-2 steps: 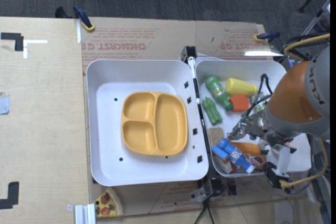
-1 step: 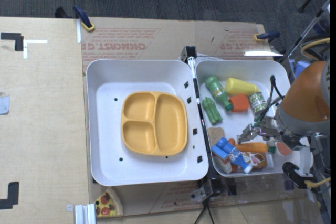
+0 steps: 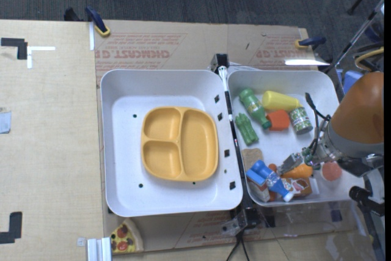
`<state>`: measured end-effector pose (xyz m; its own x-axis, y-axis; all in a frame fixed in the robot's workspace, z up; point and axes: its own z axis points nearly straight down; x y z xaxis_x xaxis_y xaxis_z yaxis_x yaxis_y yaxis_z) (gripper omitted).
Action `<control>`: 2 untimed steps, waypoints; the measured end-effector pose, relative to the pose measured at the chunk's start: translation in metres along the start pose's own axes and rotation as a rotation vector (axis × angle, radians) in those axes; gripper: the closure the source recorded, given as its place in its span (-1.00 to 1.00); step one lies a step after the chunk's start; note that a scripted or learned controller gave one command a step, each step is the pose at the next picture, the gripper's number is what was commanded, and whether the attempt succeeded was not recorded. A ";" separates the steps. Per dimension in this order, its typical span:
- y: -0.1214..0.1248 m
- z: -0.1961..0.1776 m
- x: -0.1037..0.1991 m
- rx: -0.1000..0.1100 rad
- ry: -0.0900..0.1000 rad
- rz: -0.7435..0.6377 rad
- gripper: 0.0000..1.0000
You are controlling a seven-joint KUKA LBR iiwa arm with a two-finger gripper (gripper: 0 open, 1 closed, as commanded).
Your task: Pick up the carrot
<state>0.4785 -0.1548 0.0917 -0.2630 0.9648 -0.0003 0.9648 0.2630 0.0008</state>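
Approach step: end effector (image 3: 294, 163) low in right bin (image 3: 327, 79), touching carrot (image 3: 299, 172). Finger state cannot tell. Next: confirm closure, lift straight.

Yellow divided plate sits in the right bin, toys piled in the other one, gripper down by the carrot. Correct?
Not quite. In the camera view the yellow divided plate sits in the left bin, not the right one. The toys are piled in the right bin, and the gripper is down by the carrot there.
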 end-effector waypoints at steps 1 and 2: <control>0.002 -0.009 -0.001 -0.003 -0.001 0.002 1.00; 0.031 0.001 0.037 0.002 0.000 0.151 1.00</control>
<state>0.4990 -0.1106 0.0908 -0.1152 0.9933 0.0000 0.9933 0.1152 -0.0011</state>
